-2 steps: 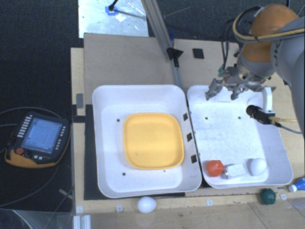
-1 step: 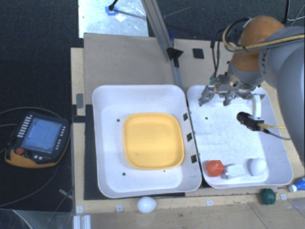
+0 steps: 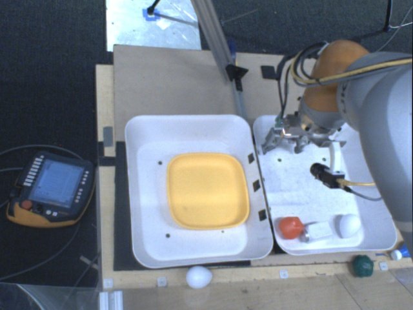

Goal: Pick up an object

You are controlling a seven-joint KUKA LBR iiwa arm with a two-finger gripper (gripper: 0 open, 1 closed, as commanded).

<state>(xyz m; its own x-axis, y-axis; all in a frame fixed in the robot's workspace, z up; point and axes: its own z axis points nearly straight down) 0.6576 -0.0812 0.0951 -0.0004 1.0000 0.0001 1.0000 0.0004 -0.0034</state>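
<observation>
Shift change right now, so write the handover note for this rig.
Claw: over the far end of the right white bin, nothing visibly held.
Right bin's near end: orange-red round object, small clear piece, white egg-shaped ball.
Left white bin: yellow square plastic plate.
Outside the bins, on the bench's near edge: second white egg-shaped ball, dark green ball.
Done: nothing picked. Left: grasp and lift one object.

A yellow plate [image 3: 208, 190] is taking up the middle of the left bin [image 3: 139, 173], leaving only a bare margin along its walls. In the right bin [image 3: 381, 234], an orange object [image 3: 290, 227], a clear piece [image 3: 316, 232] and a white ball [image 3: 348, 225] are crowding the lower edge. The arm [image 3: 377, 102] is covering that bin's upper right; its centre floor is lying open.
</observation>
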